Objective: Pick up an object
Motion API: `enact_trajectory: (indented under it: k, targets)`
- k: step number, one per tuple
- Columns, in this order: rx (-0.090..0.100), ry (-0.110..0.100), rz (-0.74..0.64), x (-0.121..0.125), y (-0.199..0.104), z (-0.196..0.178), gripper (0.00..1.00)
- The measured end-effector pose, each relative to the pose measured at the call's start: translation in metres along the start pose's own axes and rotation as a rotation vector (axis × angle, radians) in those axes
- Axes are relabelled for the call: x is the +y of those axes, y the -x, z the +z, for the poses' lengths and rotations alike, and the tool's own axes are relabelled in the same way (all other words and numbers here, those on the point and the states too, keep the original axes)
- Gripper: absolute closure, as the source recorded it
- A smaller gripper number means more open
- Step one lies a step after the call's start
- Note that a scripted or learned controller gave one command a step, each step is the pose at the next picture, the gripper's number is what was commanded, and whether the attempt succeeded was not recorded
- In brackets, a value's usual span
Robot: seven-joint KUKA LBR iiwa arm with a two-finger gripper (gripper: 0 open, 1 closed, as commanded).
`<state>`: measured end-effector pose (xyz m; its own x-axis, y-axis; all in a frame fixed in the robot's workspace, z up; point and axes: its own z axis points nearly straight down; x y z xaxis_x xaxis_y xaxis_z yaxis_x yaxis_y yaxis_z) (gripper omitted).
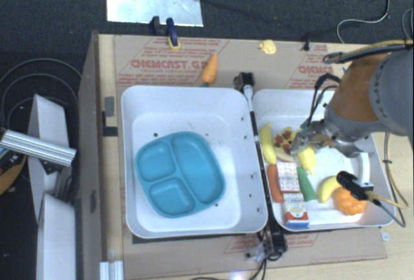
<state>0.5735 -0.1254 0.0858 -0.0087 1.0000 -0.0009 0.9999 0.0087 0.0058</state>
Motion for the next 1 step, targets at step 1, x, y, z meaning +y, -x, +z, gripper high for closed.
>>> enact_trajectory:
  k: [1]
  targets:
    - [0.004,0.003,-0.004,-0.0176,-0.0864,-0.1049,1.0]
